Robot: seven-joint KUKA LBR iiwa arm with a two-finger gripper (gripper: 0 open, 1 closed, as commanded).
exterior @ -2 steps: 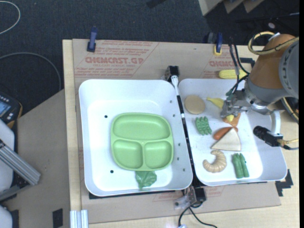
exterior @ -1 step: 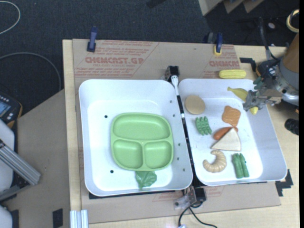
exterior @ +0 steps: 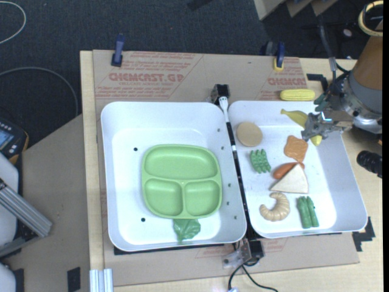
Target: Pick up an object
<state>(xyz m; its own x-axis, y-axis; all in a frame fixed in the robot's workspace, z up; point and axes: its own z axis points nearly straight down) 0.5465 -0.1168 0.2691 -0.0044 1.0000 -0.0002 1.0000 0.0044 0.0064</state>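
My gripper (exterior: 318, 128) hangs over the far right part of the right bin (exterior: 340, 181), right above a yellow banana (exterior: 296, 117). It hides the banana's right half, and a yellow bit shows just below it. Close by lie an orange-brown toast piece (exterior: 296, 148), a round tan bun (exterior: 248, 134), a green bean bundle (exterior: 260, 160), a red-orange sausage (exterior: 281, 170), a white wedge (exterior: 292, 182), a tan croissant (exterior: 276, 207) and a green pod pair (exterior: 307, 212).
A yellow corn cob (exterior: 297, 94) lies at the right bin's far rim. The left bin (exterior: 121, 163) holds a green divided plate (exterior: 181, 180) and a green leaf (exterior: 186, 229). Blue clamps (exterior: 117, 52) (exterior: 279, 55) stand on the bench's far edge.
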